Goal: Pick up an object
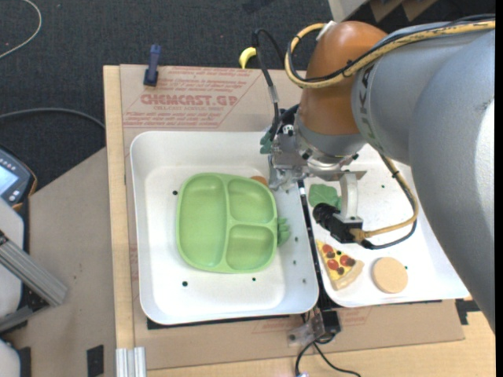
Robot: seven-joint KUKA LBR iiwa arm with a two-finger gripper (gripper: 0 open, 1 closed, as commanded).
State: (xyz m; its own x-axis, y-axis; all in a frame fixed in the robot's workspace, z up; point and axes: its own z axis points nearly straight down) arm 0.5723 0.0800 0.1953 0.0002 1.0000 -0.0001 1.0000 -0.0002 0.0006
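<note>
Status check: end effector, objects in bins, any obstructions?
End effector low over the divider between bins, finger state hidden. Green divided plate in left bin; pizza slice and tan round disc in right bin, untouched. Arm covers much of right bin.

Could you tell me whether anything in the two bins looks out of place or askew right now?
Mostly tidy. The green divided plate lies flat in the left bin. One oddity: a small green item is wedged between the plate's right edge and the bin wall. The pizza slice and tan disc lie flat in the right bin.
</note>
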